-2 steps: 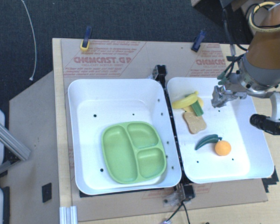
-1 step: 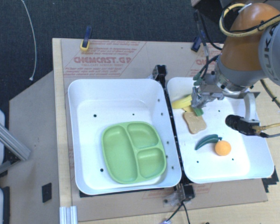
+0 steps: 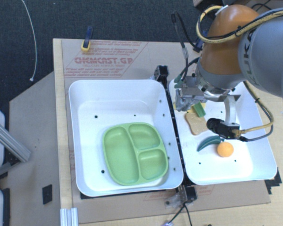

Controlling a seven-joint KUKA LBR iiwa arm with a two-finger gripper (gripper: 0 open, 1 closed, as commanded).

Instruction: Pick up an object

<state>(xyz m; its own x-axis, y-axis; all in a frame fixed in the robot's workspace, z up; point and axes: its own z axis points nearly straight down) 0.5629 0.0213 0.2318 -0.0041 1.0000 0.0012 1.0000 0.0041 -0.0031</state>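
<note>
Nearest the camera, the right bin (image 3: 228, 173) has a bare stretch of floor along its front rim, the best open room in that bin. Just behind it lie an orange ball (image 3: 225, 149) and a curved green piece (image 3: 208, 142), close together and possibly touching. Farther in, a flat tan slice (image 3: 195, 123) lies hard against the wall shared with the left bin (image 3: 85, 108), where a green divided plate (image 3: 133, 153) takes up the near half and leaves the far half free. The gripper (image 3: 187, 102) hangs low over the far end of the slice, with a small green and yellow block (image 3: 198, 109) right beside it. Whether the gripper is spread or closed I cannot tell, and nothing shows in its grasp. The likely targets are that block or the slice. The risks come mostly from the wall: a descent this near it could catch the rim, and a flat slice pressed to the floor gives little to pinch, so the close may come up empty or push it aside. The ball would probably roll off if nudged. At the far side, the bins' back rims meet a cardboard sheet (image 3: 108, 60) carrying a yellow clamp (image 3: 87, 44).
</note>
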